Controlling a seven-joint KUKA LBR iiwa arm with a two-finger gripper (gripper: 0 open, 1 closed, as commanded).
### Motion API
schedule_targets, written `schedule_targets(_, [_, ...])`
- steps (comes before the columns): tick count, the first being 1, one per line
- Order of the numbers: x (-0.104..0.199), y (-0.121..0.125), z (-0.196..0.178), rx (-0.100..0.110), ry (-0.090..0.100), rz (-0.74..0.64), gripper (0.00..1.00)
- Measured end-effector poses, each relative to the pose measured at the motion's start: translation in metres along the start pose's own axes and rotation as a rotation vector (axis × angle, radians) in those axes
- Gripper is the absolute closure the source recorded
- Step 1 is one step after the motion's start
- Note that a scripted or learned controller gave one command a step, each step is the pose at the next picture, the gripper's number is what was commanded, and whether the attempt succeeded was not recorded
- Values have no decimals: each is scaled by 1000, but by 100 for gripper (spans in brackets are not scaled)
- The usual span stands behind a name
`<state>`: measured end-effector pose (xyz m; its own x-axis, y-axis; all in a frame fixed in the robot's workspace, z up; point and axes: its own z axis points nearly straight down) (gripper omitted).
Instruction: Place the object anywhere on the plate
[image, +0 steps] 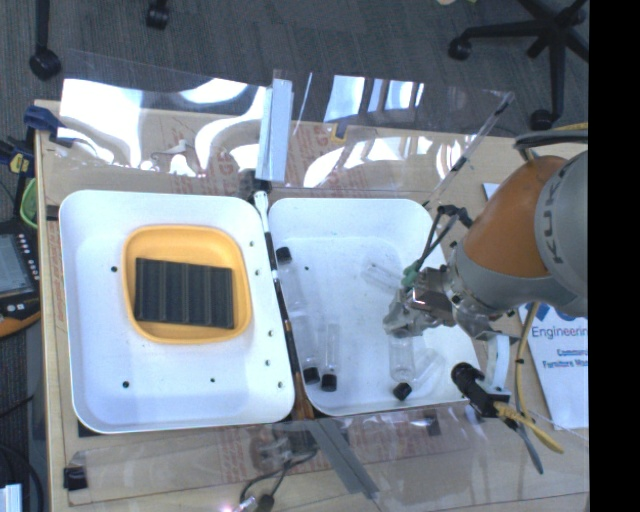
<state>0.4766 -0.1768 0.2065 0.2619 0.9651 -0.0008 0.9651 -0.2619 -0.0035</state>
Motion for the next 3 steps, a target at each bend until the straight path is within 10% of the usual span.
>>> schedule_targets(1, [60, -17, 61, 3, 0, -131, 100])
schedule_targets(3, [170, 53, 16, 1, 1, -364, 100])
